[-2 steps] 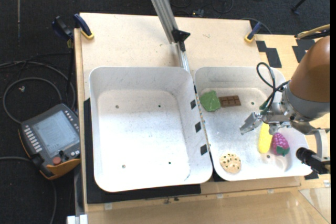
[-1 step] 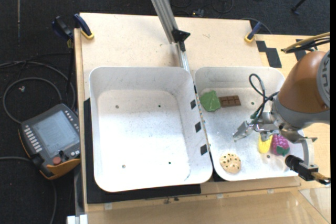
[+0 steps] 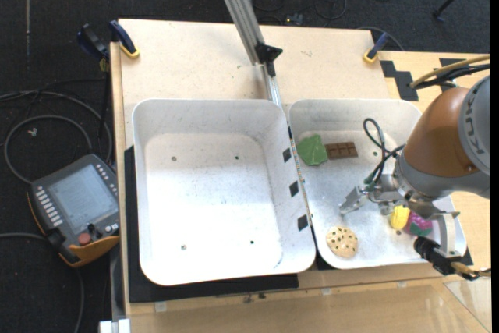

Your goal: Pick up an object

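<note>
- Grey and orange-banded, your arm (image 3: 448, 140) reached in from the right and hung over the right bin (image 3: 343, 111).
- Your gripper (image 3: 352, 203) sat low over that bin's floor, near its middle, pointing toward the left.
- You could see the metal fingers (image 3: 348, 205) standing slightly apart, with bare white floor between them and nothing clamped.
- A green object (image 3: 313, 150) lay near the bin's left wall toward the back, and a brown chocolate-like bar (image 3: 341, 150) lay just beside it on the right, the two touching or nearly so.
- A round cookie-like piece (image 3: 341, 241) rested near the front rim, below and a little left of the fingers, apart from them.
- A yellow object (image 3: 400, 217) and a magenta one (image 3: 420, 224) lay close together under the wrist, at the bin's right side; how they met the arm you could not tell.
- A black cable (image 3: 374, 132) looped from the wrist over the bin's back part.
- White as well, the left bin (image 3: 144, 168) stood touching the right one on the wooden bench (image 3: 203, 58).
- A control pendant (image 3: 74, 207) lay on the floor left of the bench.
</note>
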Available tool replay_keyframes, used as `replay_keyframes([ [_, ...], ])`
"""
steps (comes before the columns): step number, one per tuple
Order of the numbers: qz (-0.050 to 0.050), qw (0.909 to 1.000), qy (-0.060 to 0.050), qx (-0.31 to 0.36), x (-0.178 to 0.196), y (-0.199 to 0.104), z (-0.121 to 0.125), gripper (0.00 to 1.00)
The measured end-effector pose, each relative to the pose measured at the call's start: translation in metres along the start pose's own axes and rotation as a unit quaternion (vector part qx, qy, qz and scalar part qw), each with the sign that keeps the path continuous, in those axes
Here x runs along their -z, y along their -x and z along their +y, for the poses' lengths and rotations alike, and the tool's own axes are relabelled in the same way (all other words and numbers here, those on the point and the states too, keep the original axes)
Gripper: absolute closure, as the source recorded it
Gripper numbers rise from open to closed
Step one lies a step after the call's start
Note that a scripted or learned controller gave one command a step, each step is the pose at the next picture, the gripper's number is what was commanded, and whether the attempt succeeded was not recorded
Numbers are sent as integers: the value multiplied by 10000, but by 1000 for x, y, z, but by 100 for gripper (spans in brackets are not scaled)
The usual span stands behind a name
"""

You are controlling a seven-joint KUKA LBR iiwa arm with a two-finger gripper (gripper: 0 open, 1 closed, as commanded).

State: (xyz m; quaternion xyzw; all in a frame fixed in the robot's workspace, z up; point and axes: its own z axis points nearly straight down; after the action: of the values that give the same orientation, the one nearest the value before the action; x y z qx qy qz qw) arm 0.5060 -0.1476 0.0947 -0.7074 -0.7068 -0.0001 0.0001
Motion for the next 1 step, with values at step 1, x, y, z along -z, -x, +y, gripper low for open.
replay_keyframes([
  [1, -2, 10000, 15, 1, 11, 0, 1, 100],
])
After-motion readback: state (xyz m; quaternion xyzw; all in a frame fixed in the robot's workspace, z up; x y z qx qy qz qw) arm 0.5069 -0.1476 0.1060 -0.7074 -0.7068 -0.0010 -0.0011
